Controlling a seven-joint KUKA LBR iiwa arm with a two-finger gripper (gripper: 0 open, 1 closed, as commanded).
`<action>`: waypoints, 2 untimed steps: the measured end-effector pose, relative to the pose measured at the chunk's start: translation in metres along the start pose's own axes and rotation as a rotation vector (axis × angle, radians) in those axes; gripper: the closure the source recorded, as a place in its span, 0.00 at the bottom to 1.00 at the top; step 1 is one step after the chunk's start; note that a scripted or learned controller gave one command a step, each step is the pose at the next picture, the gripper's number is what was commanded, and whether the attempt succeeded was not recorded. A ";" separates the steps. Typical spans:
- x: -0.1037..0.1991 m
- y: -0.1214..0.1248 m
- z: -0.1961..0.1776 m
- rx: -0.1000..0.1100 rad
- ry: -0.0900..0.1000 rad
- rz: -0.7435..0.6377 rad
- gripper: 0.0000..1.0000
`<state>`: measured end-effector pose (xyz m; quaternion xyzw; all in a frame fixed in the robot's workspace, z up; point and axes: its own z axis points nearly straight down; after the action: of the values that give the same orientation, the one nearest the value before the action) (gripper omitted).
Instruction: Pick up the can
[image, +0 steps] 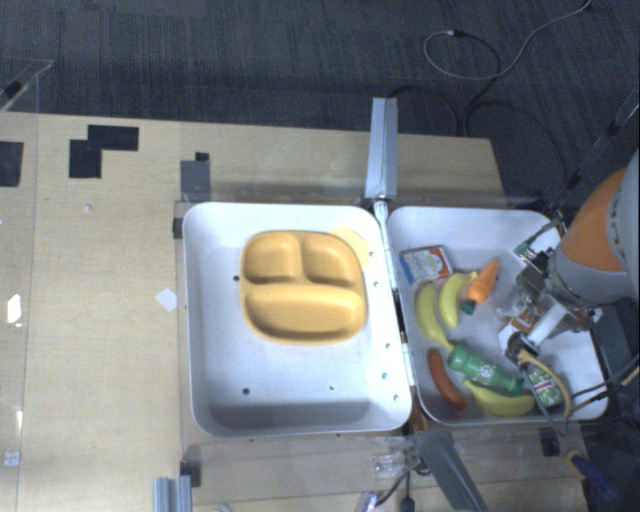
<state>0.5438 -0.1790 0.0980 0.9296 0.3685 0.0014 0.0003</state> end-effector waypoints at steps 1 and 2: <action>-0.016 0.004 -0.073 -0.001 0.000 0.148 1.00; -0.028 -0.021 -0.017 0.000 0.010 0.457 1.00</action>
<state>0.5090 -0.1832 0.1148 0.9889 0.1484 0.0061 -0.0019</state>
